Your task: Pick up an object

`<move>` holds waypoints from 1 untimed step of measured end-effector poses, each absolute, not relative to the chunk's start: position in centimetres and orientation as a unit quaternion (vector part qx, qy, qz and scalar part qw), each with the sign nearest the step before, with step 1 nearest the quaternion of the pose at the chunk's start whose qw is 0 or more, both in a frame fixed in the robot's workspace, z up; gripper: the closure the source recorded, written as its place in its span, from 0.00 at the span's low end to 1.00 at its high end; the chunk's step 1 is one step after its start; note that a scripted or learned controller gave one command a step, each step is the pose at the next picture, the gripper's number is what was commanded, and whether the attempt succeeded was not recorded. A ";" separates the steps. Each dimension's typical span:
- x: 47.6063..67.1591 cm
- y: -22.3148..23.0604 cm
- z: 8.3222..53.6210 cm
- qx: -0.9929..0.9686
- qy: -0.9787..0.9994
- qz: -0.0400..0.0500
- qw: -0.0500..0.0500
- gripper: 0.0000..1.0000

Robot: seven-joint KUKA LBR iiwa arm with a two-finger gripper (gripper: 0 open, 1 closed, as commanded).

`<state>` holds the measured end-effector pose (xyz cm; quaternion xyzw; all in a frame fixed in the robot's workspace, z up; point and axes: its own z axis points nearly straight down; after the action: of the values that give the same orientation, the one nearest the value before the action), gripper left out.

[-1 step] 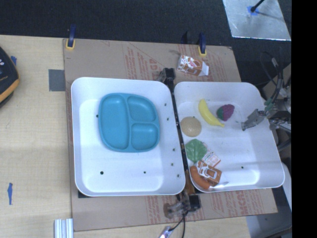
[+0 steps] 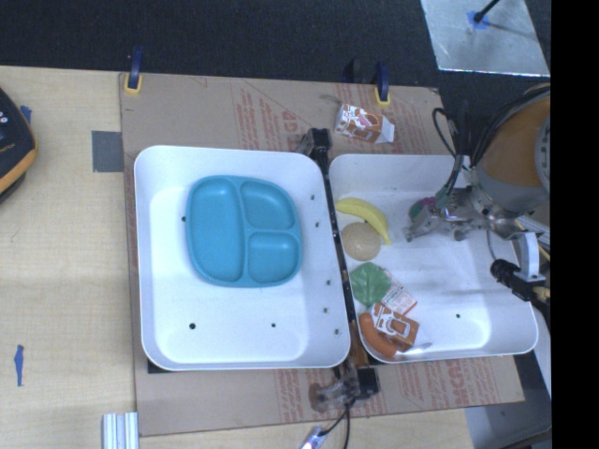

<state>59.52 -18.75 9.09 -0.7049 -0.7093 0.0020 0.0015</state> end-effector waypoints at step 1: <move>65.0 -20.4 9.5 -0.705 -0.709 0.000 0.001 0.00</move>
<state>64.98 -20.43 9.48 -0.7053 -0.7089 0.0005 0.0008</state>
